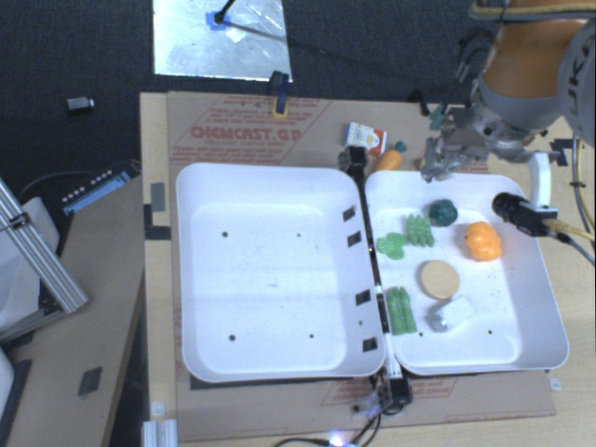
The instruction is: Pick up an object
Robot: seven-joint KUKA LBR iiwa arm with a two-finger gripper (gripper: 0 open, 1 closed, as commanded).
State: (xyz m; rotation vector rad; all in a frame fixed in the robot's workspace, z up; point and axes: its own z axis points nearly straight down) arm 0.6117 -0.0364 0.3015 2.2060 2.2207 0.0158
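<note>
- Claw (438, 168) hangs over the far edge of the right bin, at the end of the grey arm (531, 54) with its orange band; whether it is spread or pressed together I cannot tell, and nothing can be made out in it.
- Left bin (270, 268) is a shallow white tray with a few small dark dots on its floor.
- Right bin (521, 343) sits just beside it, joined along a dark middle seam with clips.
- Inside the right bin, from left to right:
- a green leafy piece (391, 246) near the seam, and a long green piece (401, 310) lower down beside the seam;
- a ribbed green piece (420, 229) and a round tan disc (438, 278);
- a dark teal lump (442, 212), near the claw but apart from it;
- a pale grey-white piece (449, 316) toward the near side;
- an orange fruit (483, 241) furthest right.
- Beyond the bins lie a small orange thing (388, 160) and a white-and-red packet (365, 137) on the cardboard (247, 130).
</note>
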